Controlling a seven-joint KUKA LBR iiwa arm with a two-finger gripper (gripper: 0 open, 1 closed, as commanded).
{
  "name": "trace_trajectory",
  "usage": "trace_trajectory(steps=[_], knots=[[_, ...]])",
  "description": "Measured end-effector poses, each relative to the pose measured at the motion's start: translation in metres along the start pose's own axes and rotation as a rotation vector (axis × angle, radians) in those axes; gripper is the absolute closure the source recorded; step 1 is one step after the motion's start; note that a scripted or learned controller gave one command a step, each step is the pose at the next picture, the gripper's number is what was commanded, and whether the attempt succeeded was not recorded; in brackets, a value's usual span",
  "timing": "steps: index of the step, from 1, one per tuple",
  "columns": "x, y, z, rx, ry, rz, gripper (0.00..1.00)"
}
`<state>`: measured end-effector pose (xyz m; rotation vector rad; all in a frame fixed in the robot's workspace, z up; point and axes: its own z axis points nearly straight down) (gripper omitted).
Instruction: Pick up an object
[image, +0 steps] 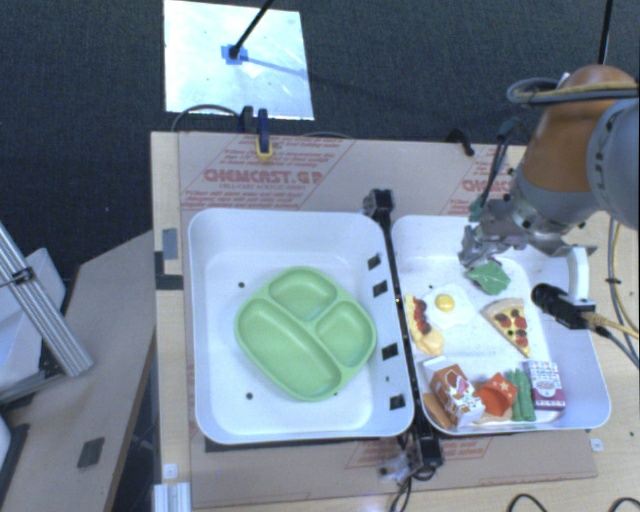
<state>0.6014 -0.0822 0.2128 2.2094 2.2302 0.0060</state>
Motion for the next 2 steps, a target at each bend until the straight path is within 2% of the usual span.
trace_trajectory(steps=[1,2], knots=[[0.015,0.034,-0.019,-0.002,-0.001,0.002,1.0],[0.02,0.038,-0.002,0.003,-0.002,0.004,1.0]])
